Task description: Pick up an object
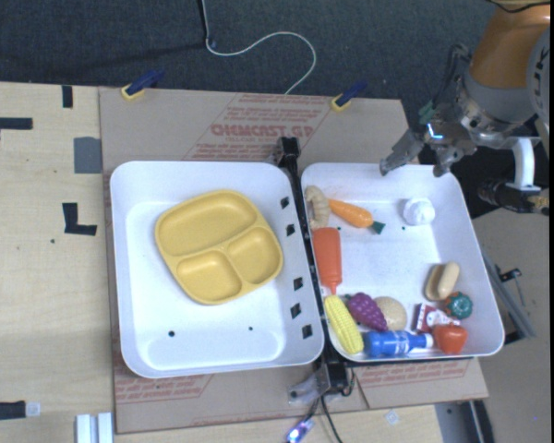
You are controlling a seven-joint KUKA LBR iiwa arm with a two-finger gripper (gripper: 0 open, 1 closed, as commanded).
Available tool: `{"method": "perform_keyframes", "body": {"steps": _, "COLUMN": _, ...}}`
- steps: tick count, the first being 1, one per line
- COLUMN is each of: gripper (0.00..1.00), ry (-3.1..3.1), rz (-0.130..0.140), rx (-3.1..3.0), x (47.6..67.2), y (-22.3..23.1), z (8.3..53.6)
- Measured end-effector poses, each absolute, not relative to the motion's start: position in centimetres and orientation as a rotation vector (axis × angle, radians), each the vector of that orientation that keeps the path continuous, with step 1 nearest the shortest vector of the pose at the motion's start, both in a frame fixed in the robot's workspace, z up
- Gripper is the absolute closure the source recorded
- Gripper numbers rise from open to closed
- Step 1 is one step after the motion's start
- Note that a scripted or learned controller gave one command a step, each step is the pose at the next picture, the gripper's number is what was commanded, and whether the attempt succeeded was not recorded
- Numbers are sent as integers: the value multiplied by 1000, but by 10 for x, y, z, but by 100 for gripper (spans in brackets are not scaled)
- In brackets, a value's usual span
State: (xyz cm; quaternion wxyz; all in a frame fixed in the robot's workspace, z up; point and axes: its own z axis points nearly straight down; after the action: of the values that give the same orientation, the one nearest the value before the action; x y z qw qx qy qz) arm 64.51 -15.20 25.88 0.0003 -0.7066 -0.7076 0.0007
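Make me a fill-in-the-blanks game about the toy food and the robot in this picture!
1. The yellow divided plate lies in the ____ bin.
2. The toy carrot is the colour ____.
3. The toy corn cob lies right beside the purple ____.
4. The gripper hovers at the far edge of the right bin, its fingers spread ____, holding nothing.

Missing words: left; orange; grapes; open

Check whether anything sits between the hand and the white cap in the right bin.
Nothing visible does. The hand hangs open above the bin's far rim, and the white cap lies just below it on bare floor.
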Motion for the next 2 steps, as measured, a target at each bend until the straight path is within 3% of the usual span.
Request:
{"method": "perform_keyframes", "body": {"steps": 1, "gripper": 0, "ry": -2235, "rz": -14, "rx": -2232, "x": 612, "y": -157, "z": 514}}
{"method": "perform_keyframes", "body": {"steps": 2, "gripper": 100, "ry": -2225, "rz": 2, "rx": -2223, "x": 613, "y": -157, "z": 513}}
